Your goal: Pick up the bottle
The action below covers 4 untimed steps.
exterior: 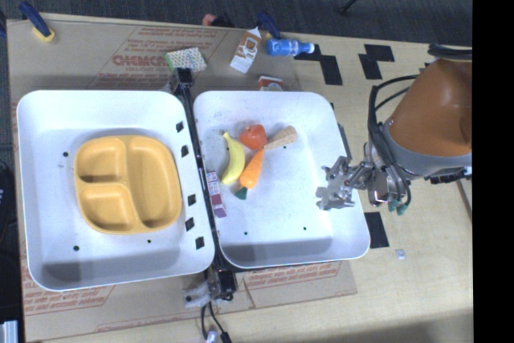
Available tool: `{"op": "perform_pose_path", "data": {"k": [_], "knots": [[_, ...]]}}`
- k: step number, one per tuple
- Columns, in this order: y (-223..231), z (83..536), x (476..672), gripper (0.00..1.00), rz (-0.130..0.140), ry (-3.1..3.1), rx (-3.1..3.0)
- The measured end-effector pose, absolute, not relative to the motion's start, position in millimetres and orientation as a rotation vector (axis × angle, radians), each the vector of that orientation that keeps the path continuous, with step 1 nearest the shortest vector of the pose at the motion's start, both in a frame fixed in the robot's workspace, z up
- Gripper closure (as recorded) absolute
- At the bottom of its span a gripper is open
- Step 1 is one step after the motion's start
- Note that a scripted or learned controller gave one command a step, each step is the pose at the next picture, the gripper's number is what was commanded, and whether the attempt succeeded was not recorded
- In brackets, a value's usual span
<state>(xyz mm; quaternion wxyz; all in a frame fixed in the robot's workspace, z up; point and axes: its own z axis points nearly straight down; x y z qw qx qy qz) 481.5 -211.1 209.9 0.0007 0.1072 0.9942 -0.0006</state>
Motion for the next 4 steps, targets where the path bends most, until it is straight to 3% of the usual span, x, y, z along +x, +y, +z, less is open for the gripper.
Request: {"op": "perform_pose_path", "data": {"k": [1,2,3,4], "knots": [[-210.3,138.4,476.4,1.0,0.001,3.133,0.265],[-211.1,239.2,477.4,1.0,-0.002,3.133,-0.198],[-210.1,160.2,483.9,1.0,0.002,3.064,-0.705],[-210.3,178.2,488.6,1.0,0.0,2.937,-1.113]]}}
